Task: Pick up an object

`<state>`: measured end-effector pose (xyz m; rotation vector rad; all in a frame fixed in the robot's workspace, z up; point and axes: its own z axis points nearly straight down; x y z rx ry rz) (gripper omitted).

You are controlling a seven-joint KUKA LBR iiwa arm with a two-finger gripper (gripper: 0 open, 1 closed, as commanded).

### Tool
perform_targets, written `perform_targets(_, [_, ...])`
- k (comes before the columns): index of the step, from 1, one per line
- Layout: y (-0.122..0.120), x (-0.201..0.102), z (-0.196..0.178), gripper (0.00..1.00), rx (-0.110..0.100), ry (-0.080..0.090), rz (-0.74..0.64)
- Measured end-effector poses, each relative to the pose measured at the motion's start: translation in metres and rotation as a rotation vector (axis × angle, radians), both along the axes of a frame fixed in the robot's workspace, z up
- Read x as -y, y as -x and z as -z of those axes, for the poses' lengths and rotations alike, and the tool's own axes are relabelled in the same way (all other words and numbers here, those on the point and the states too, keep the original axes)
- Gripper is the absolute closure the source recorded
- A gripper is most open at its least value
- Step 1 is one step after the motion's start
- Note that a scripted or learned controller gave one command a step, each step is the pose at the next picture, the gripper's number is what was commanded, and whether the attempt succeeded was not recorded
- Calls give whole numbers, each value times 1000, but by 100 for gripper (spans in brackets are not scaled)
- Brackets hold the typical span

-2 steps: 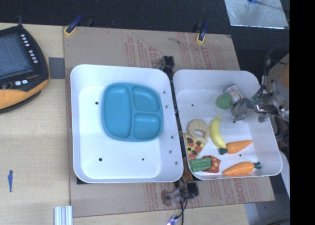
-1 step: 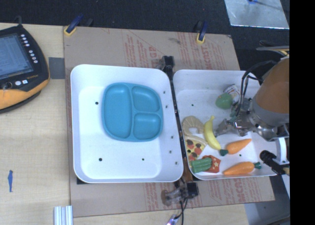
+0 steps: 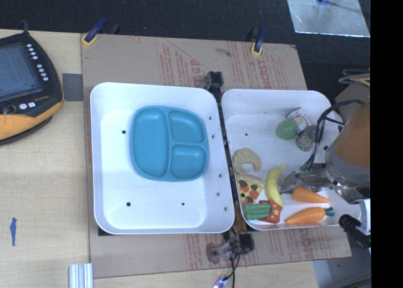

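Objects for picking sit in the right bin [image 3: 264,101], bunched at its lower half: two orange carrots [image 3: 310,196] [image 3: 306,216], one yellow banana [image 3: 273,184], one pizza slice [image 3: 249,188], one tan croissant-like piece [image 3: 247,158], one green-and-red item [image 3: 260,210], hard to identify. Higher up, one green round piece [image 3: 286,129] beside a small can-like item [image 3: 305,137], partly behind a cable. Arm [image 3: 352,145] cut off at right edge; gripper [image 3: 296,181] low over the bin just by the banana and upper carrot, finger state too blurred to make out. Left bin [image 3: 107,154] holds one blue divided plate [image 3: 169,143]. One tablet pendant [image 3: 25,85] at far left, cropped.
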<state>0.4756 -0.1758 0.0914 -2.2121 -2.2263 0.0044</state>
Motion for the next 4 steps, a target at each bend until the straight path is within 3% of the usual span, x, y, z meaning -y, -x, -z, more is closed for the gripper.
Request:
perform_targets(1, [-1,1,-10,100,0,1,-6])
perform_targets(2, [-1,-32,-119,100,4,0,1])
perform_targets(4, [-1,-184,-156,100,2,1,-1])
